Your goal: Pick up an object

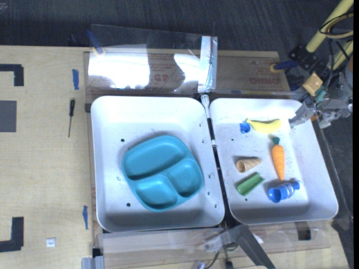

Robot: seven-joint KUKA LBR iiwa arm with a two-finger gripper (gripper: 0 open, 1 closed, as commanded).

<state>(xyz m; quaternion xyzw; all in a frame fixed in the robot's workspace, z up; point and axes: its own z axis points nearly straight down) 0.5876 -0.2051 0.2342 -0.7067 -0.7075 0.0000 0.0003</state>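
Note:
The right bin (320, 206) holds several small toys. A yellow banana (263, 125) lies at the back with a small blue piece (245, 128) at its left end. An orange carrot (277, 158) lies upright in the view, right of a tan cone (247, 163). Nearer the front are a green pickle (249, 183) and a blue bottle (281, 191). My gripper (301, 116) hangs over the bin's back right corner, just right of the banana and apart from it, with nothing seen in it.
The left bin (106, 116) holds a blue divided plate (162, 171). A clear plastic sheet (151, 66) stands behind the bins. Cables and a yellow hose (331, 21) run along the arm at the upper right. Wooden bench top (39, 167) lies to the left.

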